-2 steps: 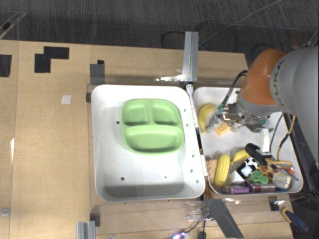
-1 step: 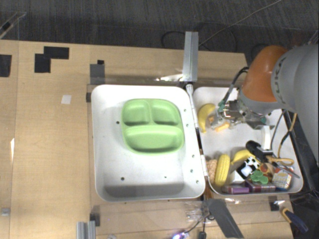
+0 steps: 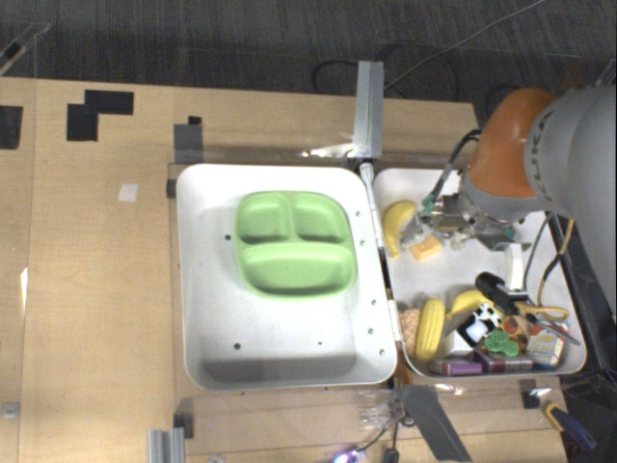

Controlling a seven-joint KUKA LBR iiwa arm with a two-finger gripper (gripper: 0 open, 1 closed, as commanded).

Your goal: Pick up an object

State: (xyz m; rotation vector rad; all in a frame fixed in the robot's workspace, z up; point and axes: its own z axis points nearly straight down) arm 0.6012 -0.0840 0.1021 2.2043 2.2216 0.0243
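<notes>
left white bin [image 3: 207, 355] is the biggest thing going, and it carries a green divided tray [image 3: 292, 241] sitting flat in the middle. the right white bin [image 3: 410, 184] beside it holds all the small clutter, and the grey arm [image 3: 569, 152] with its orange band comes in over that one.

the gripper [image 3: 436, 228] hangs low in the upper part of the right bin, just beside a yellow banana-looking toy [image 3: 398, 222] and a small pale yellow block [image 3: 426, 249]. can't tell how the pincer stands from up here, the wrist hides it, and nothing is visibly pinched in it.

my guess is the yellow block or the banana is the target. both look like light hard plastic toys: stiff, a bit slick, not fragile. i'd take the block across its flat sides, or the banana across its fat middle, since the curved ends would probably squirt out.

lower down there's a corn cob toy [image 3: 430, 326], a second banana [image 3: 467, 303], a purple marker [image 3: 478, 365] along the bottom wall, and a heap of tiny stuff i can't sort out.

writing or brands: nothing readable at this size.
</notes>
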